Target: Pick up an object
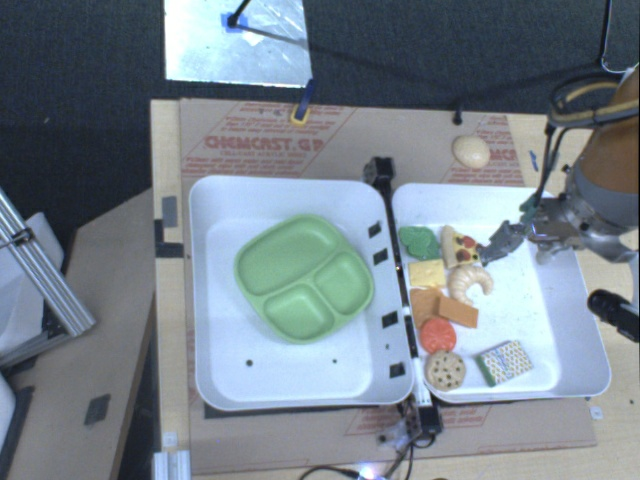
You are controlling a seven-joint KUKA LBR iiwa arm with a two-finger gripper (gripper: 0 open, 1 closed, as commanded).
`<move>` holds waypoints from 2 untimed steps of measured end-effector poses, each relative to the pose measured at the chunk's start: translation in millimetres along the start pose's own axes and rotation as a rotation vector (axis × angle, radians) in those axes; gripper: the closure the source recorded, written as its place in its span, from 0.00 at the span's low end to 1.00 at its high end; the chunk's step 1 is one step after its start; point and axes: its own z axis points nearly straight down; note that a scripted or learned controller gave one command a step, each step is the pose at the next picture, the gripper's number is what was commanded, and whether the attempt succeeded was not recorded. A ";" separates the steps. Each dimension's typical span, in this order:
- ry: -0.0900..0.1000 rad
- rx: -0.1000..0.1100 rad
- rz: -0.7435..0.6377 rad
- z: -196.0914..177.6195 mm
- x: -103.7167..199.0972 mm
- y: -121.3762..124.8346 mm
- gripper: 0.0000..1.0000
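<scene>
- Two white bins sit on the desk; the right bin (570, 313) holds toy food
- Tool (497, 244) hangs over the croissant (470, 282), grip state unclear
- Approach step; next, a descent onto one piece

Light fell evenly and fairly bright from above, with soft, faint shadows. The metal sheet (237, 28) threw pale glare. The arm (605, 183) at the right edge looked slightly blurred, perhaps from motion.

Toy foods (pizza slice (459, 244), croissant (469, 281), cookie (444, 370)) lie clustered along the right bin's (575, 298) left side.
</scene>
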 end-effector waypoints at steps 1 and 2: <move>0.000 0.001 0.002 43.4 -3.8 -4.7 0.00; 0.001 0.006 0.003 105.5 -4.1 -9.8 0.00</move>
